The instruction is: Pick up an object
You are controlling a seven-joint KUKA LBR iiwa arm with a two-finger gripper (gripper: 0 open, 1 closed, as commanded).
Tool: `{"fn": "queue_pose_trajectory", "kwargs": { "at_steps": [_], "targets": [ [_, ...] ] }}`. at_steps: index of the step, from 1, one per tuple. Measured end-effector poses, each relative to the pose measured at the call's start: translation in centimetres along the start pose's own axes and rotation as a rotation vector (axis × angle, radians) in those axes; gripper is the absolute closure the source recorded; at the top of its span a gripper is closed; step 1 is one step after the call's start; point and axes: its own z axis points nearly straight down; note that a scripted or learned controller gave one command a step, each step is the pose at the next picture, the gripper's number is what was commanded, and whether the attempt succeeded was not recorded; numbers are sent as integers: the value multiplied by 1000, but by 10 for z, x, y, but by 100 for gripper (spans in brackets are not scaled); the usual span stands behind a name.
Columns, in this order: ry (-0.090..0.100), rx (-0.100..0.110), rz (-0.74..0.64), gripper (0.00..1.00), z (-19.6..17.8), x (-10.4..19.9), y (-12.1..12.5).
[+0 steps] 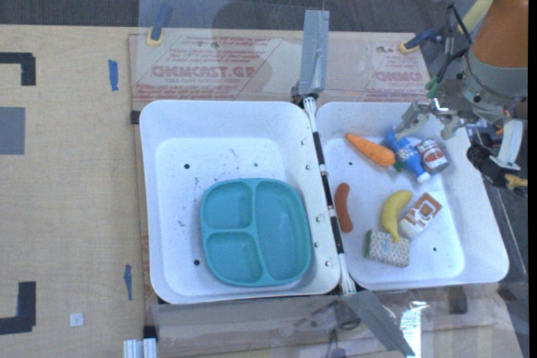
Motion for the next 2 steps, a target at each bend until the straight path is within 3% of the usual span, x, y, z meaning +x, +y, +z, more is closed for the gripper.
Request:
{"fn": "queue_pose_trajectory", "kwargs": {
  "at_steps": [1, 2],
  "targets": [
    [-10, -37, -77, 0, 104, 14, 37],
    [-5, -9, -193, 0, 134, -40, 43]
  ]
}}
